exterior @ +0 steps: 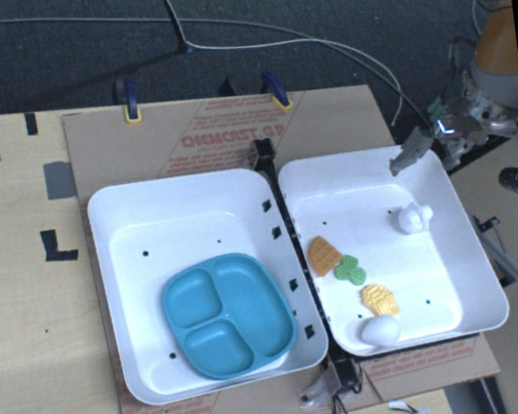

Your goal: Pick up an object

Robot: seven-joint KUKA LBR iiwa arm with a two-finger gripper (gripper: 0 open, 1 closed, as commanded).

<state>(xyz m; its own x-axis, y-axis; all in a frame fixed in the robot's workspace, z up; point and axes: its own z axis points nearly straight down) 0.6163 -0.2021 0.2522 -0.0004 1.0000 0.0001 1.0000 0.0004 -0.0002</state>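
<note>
The pincer hangs over the far right corner of the right bin; whether it is spread or pressed together cannot be told. Just below it lies a small white object; farther down and left sit an orange piece, a green piece, a yellow piece and a white egg-like object. Well to its left, the left bin holds a blue divided plate. Both bins rest on cardboard on the counter.

A pale wooden worktop marked with black tape pieces carries a printed brown cardboard sheet held by two clamps. Behind lies dark blue-grey carpet, crossed by a thin cable
</note>
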